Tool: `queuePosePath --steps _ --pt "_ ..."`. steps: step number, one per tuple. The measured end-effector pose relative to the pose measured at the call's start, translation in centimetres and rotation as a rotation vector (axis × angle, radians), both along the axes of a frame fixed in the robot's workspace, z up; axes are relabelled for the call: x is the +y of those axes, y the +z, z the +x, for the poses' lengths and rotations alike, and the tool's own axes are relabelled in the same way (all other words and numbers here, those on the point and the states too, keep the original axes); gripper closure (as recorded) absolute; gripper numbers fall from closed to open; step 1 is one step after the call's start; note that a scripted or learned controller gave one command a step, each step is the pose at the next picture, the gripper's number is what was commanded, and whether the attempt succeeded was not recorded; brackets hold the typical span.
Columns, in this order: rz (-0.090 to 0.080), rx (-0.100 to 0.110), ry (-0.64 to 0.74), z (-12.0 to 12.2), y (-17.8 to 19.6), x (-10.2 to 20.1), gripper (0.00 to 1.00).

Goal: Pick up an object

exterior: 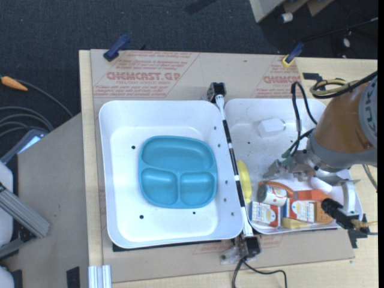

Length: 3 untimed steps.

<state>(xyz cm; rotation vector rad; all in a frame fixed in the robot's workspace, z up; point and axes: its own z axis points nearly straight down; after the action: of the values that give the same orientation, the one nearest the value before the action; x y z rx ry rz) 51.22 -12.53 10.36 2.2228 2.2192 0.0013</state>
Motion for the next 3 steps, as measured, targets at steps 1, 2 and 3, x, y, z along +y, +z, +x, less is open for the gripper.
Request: queuePosePath --steps 1,2,3 --pt "-0.003 -0.011 0.003 -3.0 -1.6 1.5 0.0" --pt "-0.003 -0.013 0.003 -2.9 -0.7 1.5 1.0" --pt "0.001 0.003 0.002 -2.1 8.1 11.1 1.0"
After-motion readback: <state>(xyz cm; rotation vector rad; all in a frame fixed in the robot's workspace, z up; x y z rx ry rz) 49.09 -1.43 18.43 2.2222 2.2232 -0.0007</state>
